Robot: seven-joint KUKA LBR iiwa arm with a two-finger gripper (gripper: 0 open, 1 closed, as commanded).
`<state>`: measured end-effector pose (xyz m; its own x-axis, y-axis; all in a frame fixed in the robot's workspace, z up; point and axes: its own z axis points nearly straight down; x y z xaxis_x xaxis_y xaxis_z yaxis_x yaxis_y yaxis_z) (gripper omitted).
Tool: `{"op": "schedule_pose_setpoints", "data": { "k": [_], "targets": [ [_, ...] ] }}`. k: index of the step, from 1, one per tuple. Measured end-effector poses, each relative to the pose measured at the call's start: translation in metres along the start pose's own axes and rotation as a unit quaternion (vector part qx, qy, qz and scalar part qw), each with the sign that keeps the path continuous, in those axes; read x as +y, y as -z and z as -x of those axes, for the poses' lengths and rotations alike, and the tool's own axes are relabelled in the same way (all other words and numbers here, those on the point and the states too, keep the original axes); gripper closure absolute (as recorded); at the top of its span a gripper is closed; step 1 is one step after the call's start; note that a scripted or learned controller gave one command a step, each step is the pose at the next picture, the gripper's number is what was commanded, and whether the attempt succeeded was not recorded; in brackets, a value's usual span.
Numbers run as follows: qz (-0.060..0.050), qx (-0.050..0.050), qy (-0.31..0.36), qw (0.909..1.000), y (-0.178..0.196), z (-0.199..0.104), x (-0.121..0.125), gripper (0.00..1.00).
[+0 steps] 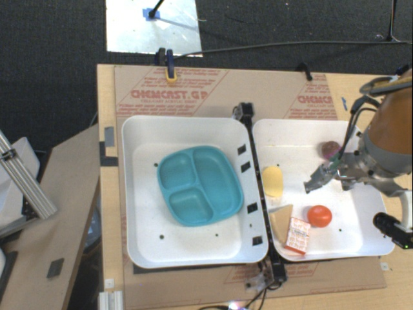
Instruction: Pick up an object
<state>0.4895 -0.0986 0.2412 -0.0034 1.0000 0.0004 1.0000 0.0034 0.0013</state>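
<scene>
Two shallow white bins are set side by side on the bench, presumably so that objects can be lifted from one and dropped in the other. The left bin is occupied by a teal divided plate, laid flat near its middle. The graspable objects are gathered in the right bin: a yellow block lies just beside the dividing wall, a tan wedge is placed below it, a red-and-white packet is touching or overlapping that wedge, a red ball rests just beside the packet, and a dull purple object sits near the far wall. The gripper is held low over the middle of the right bin, slanted down toward the left, between the yellow block and the red ball and apart from both; this pose is judged to be an approach rather than a lift. Nothing is seen between its tips, so no object is taken as held. Whether the grip is spread or closed cannot be told, as the tip is seen as one dark, blurred shape.
</scene>
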Motion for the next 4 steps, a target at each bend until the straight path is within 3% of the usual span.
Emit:
{"op": "schedule_pose_setpoints", "data": {
  "k": [2,3,4],
  "targets": [
    [0.0,0.0,-0.001,1.0,-0.122,0.007,0.0,0.0],
    [-0.001,0.0,-0.002,1.0,-0.158,0.008,0.0,0.0],
    [0.001,0.0,-0.001,1.0,-0.146,0.007,0.002,1.0]
  ]
}}
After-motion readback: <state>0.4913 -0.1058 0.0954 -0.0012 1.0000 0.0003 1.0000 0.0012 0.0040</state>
